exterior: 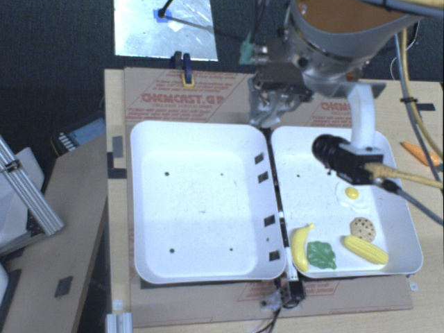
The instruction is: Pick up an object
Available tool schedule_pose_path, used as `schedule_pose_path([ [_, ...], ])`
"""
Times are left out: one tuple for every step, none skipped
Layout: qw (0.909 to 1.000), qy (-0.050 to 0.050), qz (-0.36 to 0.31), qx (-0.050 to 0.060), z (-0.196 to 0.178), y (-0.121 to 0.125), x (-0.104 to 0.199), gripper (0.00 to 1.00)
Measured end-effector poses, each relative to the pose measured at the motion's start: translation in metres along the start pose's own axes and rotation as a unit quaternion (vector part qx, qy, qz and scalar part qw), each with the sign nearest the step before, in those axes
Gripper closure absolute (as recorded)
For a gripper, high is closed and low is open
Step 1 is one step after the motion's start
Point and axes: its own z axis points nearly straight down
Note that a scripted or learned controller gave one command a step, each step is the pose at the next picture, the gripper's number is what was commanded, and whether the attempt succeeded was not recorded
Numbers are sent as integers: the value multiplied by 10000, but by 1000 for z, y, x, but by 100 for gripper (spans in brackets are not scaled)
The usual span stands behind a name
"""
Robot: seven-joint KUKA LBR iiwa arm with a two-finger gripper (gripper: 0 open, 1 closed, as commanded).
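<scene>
Take the right bin [402, 255] as your landmark. Your arm's grey wrist and orange band hang above its far edge, and the gripper [267, 113] sits just past its far left corner, over the brown cardboard; you cannot tell from this slant how it is set, and nothing shows in it.

Your candidates lie in the near part of that bin:
- banana [300, 247], against the near left wall
- green leaf-shaped piece [321, 254], touching the banana's right side
- corn cob [365, 249], near the front right
- cookie [362, 227], just behind the corn
- fried egg [351, 194], further back, beside a black camera unit [340, 155]

Left bin [139, 186] adjoins it.
</scene>
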Motion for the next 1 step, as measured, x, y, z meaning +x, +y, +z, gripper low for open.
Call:
schedule_pose_path([
  [10000,2,44,-23,-13,1,-6,100],
])
